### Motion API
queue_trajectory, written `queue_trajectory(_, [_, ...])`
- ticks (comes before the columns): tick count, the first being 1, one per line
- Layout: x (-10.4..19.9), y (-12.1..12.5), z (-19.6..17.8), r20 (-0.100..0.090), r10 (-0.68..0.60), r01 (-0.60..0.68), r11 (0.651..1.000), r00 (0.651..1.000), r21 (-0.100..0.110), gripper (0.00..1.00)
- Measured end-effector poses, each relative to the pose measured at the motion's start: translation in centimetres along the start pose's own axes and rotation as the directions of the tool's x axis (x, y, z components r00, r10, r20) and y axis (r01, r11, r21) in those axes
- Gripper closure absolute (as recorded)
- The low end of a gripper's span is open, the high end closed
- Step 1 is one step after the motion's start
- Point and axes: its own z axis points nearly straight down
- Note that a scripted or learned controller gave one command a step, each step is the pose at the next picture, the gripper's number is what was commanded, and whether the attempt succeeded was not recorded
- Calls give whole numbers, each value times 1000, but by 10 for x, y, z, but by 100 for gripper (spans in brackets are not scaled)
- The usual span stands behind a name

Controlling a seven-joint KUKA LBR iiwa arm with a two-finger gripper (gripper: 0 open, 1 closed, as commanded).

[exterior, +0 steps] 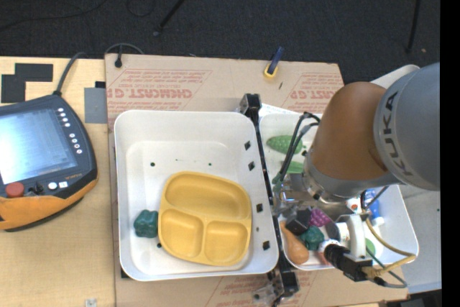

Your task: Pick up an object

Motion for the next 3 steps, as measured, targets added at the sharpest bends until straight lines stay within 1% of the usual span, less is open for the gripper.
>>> queue_trajectory(1, [85, 60, -19, -3, -8, 7, 1000, 1000, -21, 100])
queue_trajectory(2, [83, 31, -171, -3, 0, 0, 999, 1000, -32, 100])
queue_trajectory(3, [-2, 28, -117, 4, 9, -9, 1000, 1000, -12, 100])
